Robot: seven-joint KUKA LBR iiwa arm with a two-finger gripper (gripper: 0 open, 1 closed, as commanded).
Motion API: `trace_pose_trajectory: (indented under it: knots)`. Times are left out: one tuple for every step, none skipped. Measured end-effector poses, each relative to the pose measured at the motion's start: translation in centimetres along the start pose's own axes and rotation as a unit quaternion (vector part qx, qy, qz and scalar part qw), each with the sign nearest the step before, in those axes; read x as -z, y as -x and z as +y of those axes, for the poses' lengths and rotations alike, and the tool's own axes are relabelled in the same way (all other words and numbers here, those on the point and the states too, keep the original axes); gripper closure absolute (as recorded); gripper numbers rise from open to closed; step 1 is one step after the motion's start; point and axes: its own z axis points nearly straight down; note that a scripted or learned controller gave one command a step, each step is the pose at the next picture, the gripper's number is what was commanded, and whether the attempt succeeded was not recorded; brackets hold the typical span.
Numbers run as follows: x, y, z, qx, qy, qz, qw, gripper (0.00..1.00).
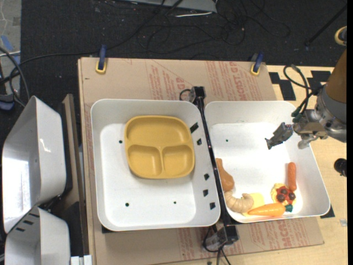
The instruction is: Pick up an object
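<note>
Right now you have the pincer (288, 136) hanging over the upper right part of the right bin (242, 115), with nothing visible between its fingers; whether they are spread or pressed together you cannot tell from this slant, since the dark tips blur against the wrist hardware. All candidate objects lie below it in the view, toward the near edge of the bin. Closest is the small orange-red sausage-shaped piece (291, 175), almost straight below the pincer and lying alone on bare white floor. Further below sits a crowded cluster: a carrot (266, 208), a yellow piece with dark berries (285, 195), and a pale knobbly piece (239, 202) down and to the left, touching or nearly touching one another. An orange-brown piece (224, 175) lies along the bin's left wall, well to the lower left. The yellow divided plate (160, 146) is far left in the other bin (105, 148). For a clean pick, judge the lone sausage piece the best target: it has free floor on both long sides. You would want the fingers set across its short width, centred on its length, and lowered until they straddle it before closing. The corner cluster risks a nudge or a double grab.
</note>
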Motion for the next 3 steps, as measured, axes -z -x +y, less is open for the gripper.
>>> trace_pose_trajectory:
  knots:
    - [0.6,-0.1,0.2,0.002,0.006,-0.001,1.0000,0.00]
    - [-5.5,-0.3,-0.4,0.000,0.004,0.000,1.0000,0.00]
    - [-11.1,0.3,0.4,0.000,0.004,-0.001,1.0000,0.00]
